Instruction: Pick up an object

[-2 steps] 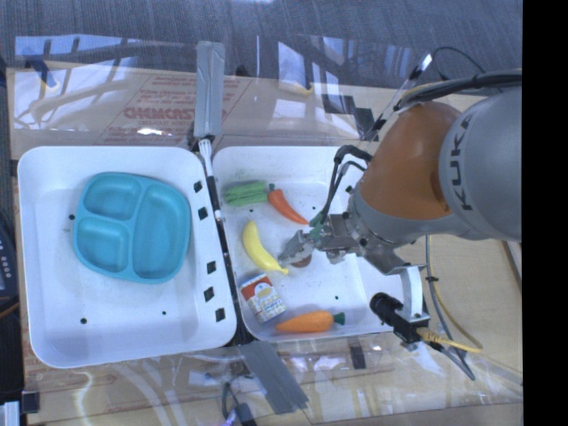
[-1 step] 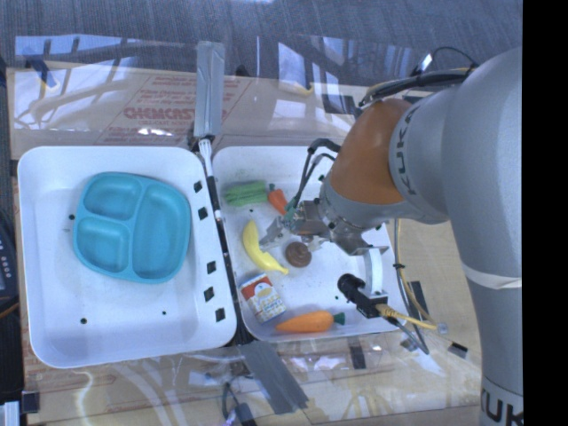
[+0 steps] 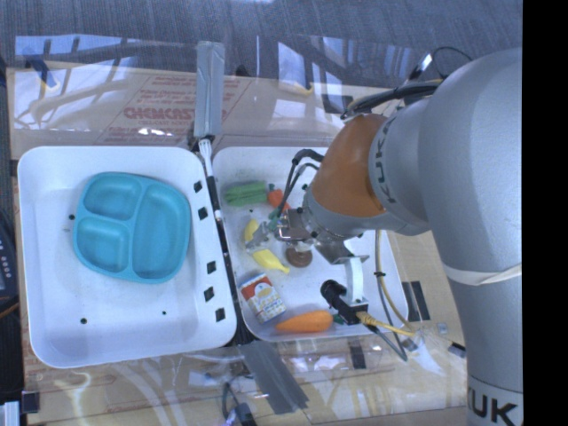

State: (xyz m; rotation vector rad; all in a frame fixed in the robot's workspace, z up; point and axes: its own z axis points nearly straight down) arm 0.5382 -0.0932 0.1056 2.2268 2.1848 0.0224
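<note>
The right bin (image 3: 232,162) holds several small items. A green vegetable (image 3: 246,193) lies at its far left, with a small red-orange piece (image 3: 277,198) beside it. Two yellow pieces (image 3: 251,230) (image 3: 269,260) lie in the middle. A brown round piece (image 3: 300,257) sits just right of the lower yellow one. A red and white carton (image 3: 264,296) and an orange carrot (image 3: 304,322) lie near the front wall. My gripper (image 3: 286,232) reaches down low over the bin's middle, between the yellow pieces and just above the brown piece. The wrist hides what lies under it.
The left bin (image 3: 44,264) holds a blue divided plate (image 3: 133,226). The divider between the bins (image 3: 216,238) runs close to the left of the items. The arm's grey and orange body (image 3: 390,176) covers the right half of the right bin.
</note>
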